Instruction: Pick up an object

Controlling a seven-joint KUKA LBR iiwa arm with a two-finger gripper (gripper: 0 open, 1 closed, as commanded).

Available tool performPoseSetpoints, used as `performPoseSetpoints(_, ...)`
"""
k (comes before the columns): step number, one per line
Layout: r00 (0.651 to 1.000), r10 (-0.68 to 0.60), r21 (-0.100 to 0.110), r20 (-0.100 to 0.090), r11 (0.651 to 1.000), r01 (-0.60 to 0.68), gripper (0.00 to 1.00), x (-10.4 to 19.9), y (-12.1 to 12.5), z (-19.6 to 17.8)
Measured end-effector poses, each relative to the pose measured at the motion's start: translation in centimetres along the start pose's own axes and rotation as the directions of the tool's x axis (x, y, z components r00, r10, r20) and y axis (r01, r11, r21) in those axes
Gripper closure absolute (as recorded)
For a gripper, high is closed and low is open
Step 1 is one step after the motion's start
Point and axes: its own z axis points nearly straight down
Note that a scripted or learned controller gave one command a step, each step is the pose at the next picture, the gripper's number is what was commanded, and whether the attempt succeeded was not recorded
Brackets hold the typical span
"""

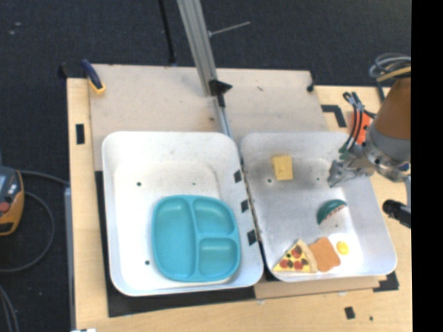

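The right bin point(297, 206) holds a yellow block point(282, 167) near its far side, a small teal-and-white piece point(331, 211) toward the right, and a pizza slice point(294, 259), an orange piece point(323, 253) and a small yellow ball point(342, 247) along its near edge. My gripper point(338, 171) hangs over the bin's right part, above and slightly behind the teal piece. Nothing shows between its fingers.
The left bin point(124, 164) carries a turquoise divided tray point(196, 238). A metal rail point(201, 54) rises from the bench behind the bins. Cables lie at the right, and a blue-and-yellow tool point(92, 75) rests at the bench's far left corner.
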Motion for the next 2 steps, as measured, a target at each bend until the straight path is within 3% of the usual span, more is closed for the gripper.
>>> performPoseSetpoints(1,1.0,-0.004,-0.002,0.001,1.0,0.004,1.0,-0.2,0.2,-5.5)
performPoseSetpoints(2,1.0,-0.007,0.003,-0.003,1.0,0.007,1.0,4.0,-0.4,-6.4)
